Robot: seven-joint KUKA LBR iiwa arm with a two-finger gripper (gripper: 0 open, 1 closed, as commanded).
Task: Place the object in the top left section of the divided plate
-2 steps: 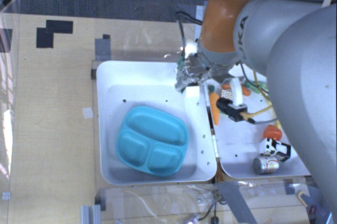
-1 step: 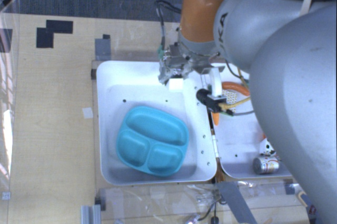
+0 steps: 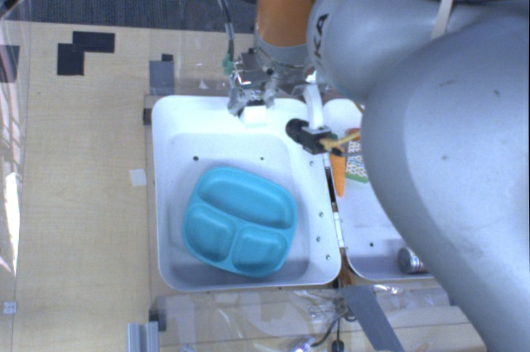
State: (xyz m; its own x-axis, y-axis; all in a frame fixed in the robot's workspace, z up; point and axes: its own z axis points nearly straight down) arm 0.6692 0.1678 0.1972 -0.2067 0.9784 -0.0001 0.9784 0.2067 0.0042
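Gripper (image 3: 251,100) hangs over the upper edge of the left bin (image 3: 162,201), just above the middle of the frame; from where I stand I cannot tell whether it is open or closed. A small white block (image 3: 254,114) shows just beneath it, against the bin's upper wall, and I cannot say whether it is gripped.

Nearest, toward the bottom of the frame, the blue divided plate (image 3: 240,219) lies flat in the lower half of the left bin, turned at a slant. It has one long section along its upper right and two smaller ones below.

In the right bin (image 3: 364,255) a small grey metal piece (image 3: 409,260) lies near the lower wall. Farther up, an orange carrot-shaped piece (image 3: 338,172) lies along the left wall, with a green-and-white patterned card (image 3: 357,162) just beside it. The grey arm (image 3: 431,94) covers much of that bin.
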